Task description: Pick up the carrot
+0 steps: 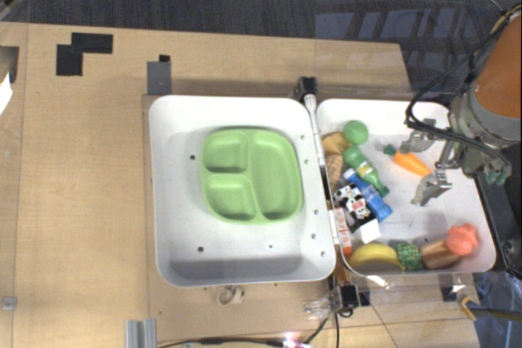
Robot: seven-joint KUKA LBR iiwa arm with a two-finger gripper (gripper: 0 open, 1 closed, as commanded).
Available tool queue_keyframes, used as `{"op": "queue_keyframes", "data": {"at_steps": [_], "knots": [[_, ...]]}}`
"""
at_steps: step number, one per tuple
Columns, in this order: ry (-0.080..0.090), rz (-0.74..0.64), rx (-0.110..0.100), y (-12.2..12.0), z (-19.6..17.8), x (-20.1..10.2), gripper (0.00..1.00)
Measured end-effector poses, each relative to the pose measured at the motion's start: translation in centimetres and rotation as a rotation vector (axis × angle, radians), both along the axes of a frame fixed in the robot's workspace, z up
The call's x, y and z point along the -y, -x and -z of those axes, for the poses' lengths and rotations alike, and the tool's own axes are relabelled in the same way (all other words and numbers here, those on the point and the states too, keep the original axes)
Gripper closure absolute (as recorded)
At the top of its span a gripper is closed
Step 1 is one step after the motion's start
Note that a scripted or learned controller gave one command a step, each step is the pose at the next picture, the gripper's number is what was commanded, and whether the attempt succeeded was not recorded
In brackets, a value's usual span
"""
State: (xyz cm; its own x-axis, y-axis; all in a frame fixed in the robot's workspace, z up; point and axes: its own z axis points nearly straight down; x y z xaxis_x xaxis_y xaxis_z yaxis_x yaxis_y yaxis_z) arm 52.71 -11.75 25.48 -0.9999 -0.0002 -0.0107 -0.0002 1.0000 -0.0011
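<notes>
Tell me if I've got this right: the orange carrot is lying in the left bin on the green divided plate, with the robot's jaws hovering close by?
Not quite. The camera view shows the carrot lying in the right bin, on its white floor, not on the green divided plate, which sits in the left bin. The gripper does hover close by the carrot.

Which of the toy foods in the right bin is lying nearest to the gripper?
The carrot: orange with a green tip, it lies just left of the gripper. The banana and the green ball lie clearly farther away.
</notes>
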Motion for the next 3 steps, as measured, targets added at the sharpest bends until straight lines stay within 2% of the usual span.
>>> {"op": "queue_keyframes", "data": {"at_steps": [1,2,3], "knots": [[0.001,-0.099,-0.004,-3.9,7.3,7.0,0.00],[0.006,-0.416,0.005,-8.6,14.8,8.8,0.00],[0.009,-0.599,0.009,-6.0,16.3,8.6,0.00]]}}
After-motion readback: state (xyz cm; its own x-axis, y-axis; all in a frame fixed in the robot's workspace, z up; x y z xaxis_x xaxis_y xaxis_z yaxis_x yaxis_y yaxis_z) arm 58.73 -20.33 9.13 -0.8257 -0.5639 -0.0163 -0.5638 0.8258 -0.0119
